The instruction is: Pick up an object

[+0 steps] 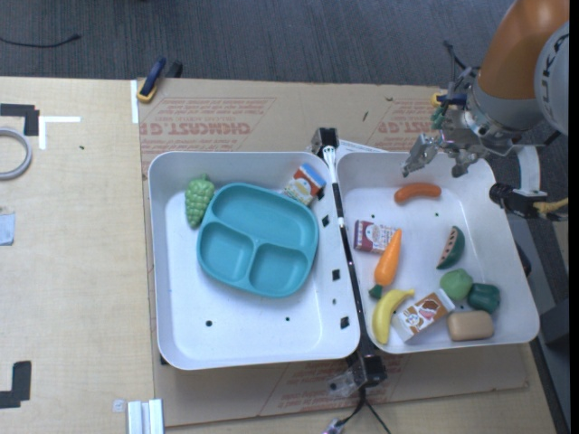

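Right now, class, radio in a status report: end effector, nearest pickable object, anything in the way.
End effector open, hovering above right white bin's far rim. Orange toy sausage lies just below it, ungrasped. Nothing between them.

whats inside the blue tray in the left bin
Nothing lies in the three compartments of the blue tray; their teal floors show bare. The green grapes rest outside it, against its left rim. Whatever is beneath the tray is covered.

A flat sheet of brown cardboard with red printed lettering [208,116] covers the bench beneath two shallow white bins. A blue-and-yellow marker-like tool [151,79] lies near its upper left corner. Grey carpeted floor [298,21] runs behind. A metal ring [14,154] sits on the far-left wooden surface.
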Robot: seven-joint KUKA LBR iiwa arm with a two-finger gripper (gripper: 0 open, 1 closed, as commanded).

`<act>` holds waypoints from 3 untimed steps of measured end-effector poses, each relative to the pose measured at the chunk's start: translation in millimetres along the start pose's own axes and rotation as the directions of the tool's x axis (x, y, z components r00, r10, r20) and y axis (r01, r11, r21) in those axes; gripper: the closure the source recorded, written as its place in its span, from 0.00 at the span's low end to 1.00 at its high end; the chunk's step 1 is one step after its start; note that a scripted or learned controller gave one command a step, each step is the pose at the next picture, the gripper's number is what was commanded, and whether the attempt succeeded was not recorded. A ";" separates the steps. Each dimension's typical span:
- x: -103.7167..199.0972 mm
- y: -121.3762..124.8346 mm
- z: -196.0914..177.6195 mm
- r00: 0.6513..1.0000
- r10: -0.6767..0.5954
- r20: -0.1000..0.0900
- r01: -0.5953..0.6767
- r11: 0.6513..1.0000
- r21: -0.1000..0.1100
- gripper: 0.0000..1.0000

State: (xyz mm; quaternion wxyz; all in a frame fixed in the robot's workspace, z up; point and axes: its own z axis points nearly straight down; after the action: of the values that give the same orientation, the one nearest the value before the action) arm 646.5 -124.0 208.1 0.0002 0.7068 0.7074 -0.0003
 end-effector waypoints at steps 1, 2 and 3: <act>28.8 -79.0 47.3 1.000 0.005 0.000 -0.005 1.000 0.001 0.00; 21.8 -85.6 113.1 1.000 0.004 -0.001 -0.004 1.000 -0.004 0.00; 22.4 -84.3 102.8 1.000 0.008 -0.003 -0.008 1.000 -0.007 1.00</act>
State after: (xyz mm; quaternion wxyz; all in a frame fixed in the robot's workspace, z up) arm 562.2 -101.7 105.3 0.0017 0.7097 0.7045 0.0032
